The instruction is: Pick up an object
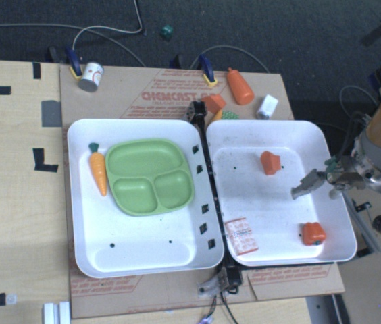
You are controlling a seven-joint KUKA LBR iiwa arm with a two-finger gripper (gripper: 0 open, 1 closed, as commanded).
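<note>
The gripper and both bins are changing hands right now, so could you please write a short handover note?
Gripper: over the right bin, near its right wall, holding nothing.
Right bin: orange block near the top middle, another orange piece at the bottom right, a small packet at the bottom left.
Left bin: green divided plate with a toy carrot beside it.
Done: nothing picked.
Left: grasp one object and lift it.

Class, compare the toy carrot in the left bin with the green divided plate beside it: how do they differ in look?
The carrot is orange with a green tip; the plate is all green. The carrot is slim and tapering; the plate is broad, with three compartments. The carrot looks far smaller than the plate. Both lie in the left bin.
</note>
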